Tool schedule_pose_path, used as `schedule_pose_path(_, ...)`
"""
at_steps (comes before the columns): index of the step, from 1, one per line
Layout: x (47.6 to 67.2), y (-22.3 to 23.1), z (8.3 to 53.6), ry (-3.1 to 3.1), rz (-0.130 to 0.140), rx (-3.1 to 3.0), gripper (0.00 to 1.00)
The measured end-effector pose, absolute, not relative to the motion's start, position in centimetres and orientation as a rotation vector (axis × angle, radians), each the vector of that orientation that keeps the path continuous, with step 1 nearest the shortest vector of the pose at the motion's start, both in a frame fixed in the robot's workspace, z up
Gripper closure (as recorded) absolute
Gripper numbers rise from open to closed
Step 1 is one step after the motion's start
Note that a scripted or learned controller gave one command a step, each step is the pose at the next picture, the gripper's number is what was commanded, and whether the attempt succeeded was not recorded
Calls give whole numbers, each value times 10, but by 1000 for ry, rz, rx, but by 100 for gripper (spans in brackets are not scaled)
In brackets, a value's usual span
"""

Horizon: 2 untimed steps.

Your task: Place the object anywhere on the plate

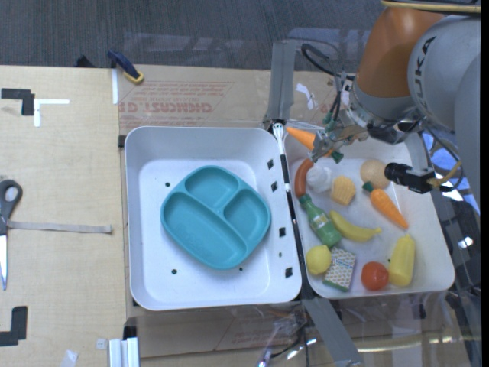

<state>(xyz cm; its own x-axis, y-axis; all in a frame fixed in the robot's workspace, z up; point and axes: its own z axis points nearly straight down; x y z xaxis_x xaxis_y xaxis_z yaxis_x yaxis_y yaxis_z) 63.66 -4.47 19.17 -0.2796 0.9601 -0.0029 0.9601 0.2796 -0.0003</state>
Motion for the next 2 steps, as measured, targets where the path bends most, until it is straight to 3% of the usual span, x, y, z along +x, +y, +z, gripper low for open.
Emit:
schedule_pose_path(1, 601, 13, 192, 2493, -3, 1912, 100)
schedule_pose_path(2, 601, 13, 192, 2493, -3, 1913, 0)
